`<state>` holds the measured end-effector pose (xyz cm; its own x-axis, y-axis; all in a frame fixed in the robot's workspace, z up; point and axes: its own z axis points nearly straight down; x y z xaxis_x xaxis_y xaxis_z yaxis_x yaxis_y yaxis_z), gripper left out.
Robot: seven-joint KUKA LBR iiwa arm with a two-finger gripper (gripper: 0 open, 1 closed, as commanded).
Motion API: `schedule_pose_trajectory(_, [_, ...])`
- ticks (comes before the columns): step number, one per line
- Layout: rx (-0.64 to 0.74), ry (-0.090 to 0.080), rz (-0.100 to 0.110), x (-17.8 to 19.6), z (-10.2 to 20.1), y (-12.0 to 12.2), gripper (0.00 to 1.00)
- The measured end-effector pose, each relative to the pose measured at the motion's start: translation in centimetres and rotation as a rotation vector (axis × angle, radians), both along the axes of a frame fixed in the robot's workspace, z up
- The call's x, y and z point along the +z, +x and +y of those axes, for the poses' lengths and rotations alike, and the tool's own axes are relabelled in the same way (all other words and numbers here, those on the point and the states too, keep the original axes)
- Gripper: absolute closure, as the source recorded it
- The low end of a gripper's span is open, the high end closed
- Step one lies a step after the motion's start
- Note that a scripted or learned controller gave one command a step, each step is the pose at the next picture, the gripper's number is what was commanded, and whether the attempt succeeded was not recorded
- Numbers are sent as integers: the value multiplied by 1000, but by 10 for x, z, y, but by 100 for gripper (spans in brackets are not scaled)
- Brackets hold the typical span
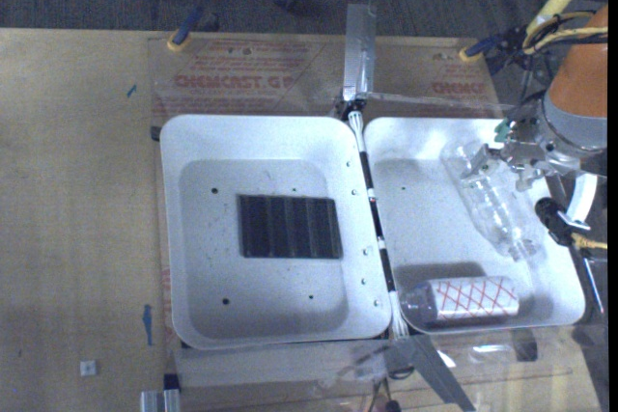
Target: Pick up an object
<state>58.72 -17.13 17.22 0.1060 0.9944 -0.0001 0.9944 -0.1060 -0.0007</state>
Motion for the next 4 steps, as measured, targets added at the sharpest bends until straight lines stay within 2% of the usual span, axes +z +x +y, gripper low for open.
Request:
schedule_pose_trajectory(1, [85,-2,-10,-83,-5,30,0])
schedule_pose_trajectory(2, [421,-2,-8,-83,-17,21,0])
schedule_pose_trajectory(3, [413,-3,-10,-83,31,43,0])
schedule_pose_trajectory(4, [558,-3,-2,-85,68,57,0])
